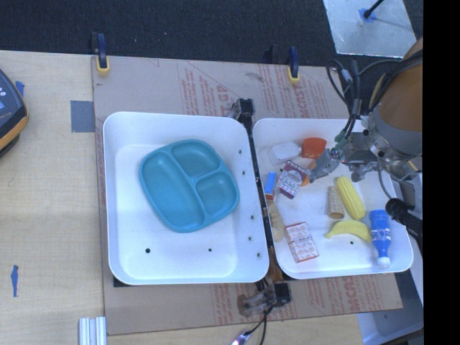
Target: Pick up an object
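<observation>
Gripper (321,165) low over right bin (402,264); whether clenched or released cannot be told. Nearest target: purple packet (290,180), just left and below. Orange piece (313,147) just above. Best approach: centre squarely over packet, descend straight, avoid nudging neighbours.

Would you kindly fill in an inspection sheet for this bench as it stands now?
Surface: cardboard sheet clamped on a wooden bench, bearing left bin and right bin.
Job's things: right bin holds corn cob, banana, blue bottle, orange item, small packets.
Clutter: blue divided plate in left bin.
Grippers: gripper over right bin, nothing seen between its fingers.
Cables: black cables by the arm.
Surroundings: dark floor, device at left edge.
</observation>
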Robot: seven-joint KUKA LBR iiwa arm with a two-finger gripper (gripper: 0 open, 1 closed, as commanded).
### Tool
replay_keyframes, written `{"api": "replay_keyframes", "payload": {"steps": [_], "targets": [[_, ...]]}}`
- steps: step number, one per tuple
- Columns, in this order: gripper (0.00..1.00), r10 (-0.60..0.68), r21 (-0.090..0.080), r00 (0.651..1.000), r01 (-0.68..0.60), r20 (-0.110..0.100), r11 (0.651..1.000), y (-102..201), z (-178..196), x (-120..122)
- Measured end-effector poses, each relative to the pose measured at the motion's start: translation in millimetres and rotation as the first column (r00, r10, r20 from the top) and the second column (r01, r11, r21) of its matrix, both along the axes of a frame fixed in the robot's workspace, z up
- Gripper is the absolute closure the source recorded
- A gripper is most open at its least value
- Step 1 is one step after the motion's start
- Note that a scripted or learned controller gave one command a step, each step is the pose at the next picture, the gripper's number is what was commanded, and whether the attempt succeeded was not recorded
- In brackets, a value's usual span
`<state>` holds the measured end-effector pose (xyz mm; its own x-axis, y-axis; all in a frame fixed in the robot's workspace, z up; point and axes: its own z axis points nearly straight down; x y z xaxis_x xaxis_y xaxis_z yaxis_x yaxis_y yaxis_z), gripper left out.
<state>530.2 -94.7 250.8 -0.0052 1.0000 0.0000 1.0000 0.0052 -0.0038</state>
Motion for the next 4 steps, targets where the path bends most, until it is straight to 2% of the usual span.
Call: {"api": "replay_keyframes", "payload": {"steps": [1,2,3,4], "targets": [[0.00,0.000,0.000,1.000,0.000,-0.002,1.000,1,-119,-34],[0.00,-0.002,-0.001,1.000,0.002,0.007,1.000,-13,-151,64],[0.00,-0.002,0.000,1.000,0.002,-0.016,1.000,-5,-161,120],[1.00,0.001,0.002,1.000,-0.001,-0.016,1.000,-4,-150,121]]}}
